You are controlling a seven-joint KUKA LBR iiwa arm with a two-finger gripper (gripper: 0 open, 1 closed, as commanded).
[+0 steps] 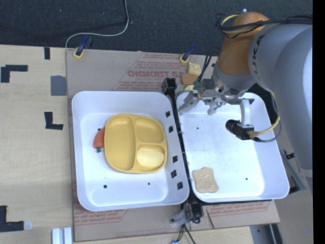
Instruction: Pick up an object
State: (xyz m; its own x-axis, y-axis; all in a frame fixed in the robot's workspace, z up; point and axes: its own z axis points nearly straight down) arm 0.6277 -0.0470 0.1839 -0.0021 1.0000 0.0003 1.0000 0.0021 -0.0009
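A grey robot arm point(284, 70) with an orange band point(238, 42) above its wrist reaches in from three o'clock over a bench point(30, 136) bearing two shallow white bins side by side. Its gripper point(199, 104) hangs over the far edge of the right bin point(271, 184), at about eleven o'clock within that bin and near the divider between the two. Whether the fingers are spread or pressed together cannot be told from this angle; nothing can be seen between them.

In the left bin point(84, 184), a yellow divided plate point(135, 143) lies near the centre, its three compartments facing up. A pale yellow lump point(151, 157) sits in the plate's compartment at five o'clock. An orange-red object point(98, 139) pokes out from beneath the plate's edge at nine o'clock, mostly hidden by it.

In the right bin, a flat tan piece point(205, 180) resembling a slice of bread lies at seven o'clock, close to the near wall and well apart from the gripper. A black cable fitting point(238, 128) on the arm hangs over the bin's middle, at about two o'clock of the tan piece.

Both bins rest on a sheet of brown cardboard point(147, 70) with red printing, held at twelve o'clock by two clamps point(80, 49). A small yellow block point(193, 68) sits on the cardboard just beyond the right bin's far edge, beside the gripper.
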